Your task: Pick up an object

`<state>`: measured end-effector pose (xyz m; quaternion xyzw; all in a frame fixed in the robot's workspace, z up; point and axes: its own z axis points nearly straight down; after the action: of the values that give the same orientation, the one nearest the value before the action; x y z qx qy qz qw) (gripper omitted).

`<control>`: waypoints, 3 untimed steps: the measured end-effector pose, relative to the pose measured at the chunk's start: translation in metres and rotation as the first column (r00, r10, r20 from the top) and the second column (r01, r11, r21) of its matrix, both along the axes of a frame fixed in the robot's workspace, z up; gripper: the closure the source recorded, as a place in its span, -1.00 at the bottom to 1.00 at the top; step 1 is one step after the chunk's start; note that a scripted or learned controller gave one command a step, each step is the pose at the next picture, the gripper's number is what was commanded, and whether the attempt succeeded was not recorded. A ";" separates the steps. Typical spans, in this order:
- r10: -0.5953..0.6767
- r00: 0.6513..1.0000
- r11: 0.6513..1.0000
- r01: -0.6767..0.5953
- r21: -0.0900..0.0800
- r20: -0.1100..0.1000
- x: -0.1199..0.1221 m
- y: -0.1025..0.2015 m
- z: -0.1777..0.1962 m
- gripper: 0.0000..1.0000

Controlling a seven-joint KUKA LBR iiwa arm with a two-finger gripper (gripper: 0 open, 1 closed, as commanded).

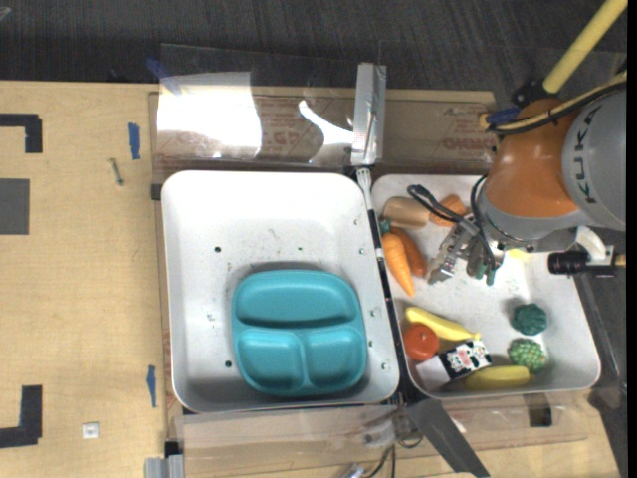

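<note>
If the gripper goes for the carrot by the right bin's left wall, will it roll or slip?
The carrot tapers to a point, so it would probably roll in an arc if nudged. Its smooth, glossy look suggests pinched fingers may slide toward the thin end. It lies close to the bin wall, which may crowd one finger.

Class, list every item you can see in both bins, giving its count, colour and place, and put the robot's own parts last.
Divided tray: 1, teal, left bin.
Carrot: 1, orange, right bin, left side.
Banana: 1, yellow, mid right bin.
Tomato: 1, red, below the banana.
Black-and-white box: 1, front of right bin.
Green toy vegetables: 2, right bin, right side.
Bins: 2, white, side by side.
Gripper: 1, metallic, over right bin.
Arm: 1, grey and orange, from right.
</note>
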<state>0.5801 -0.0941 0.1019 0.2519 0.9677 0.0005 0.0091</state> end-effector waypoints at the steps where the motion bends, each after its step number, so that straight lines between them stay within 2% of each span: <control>1: -0.031 1.000 1.000 0.031 0.004 -0.003 0.074 0.051 0.115 1.00; 2: -0.007 1.000 1.000 0.007 0.004 -0.008 -0.004 0.069 0.173 1.00; 3: 0.155 0.988 0.988 -0.155 0.004 -0.012 0.063 0.131 0.135 1.00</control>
<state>0.6430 0.0370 0.2368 0.1757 0.9844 0.0013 0.0028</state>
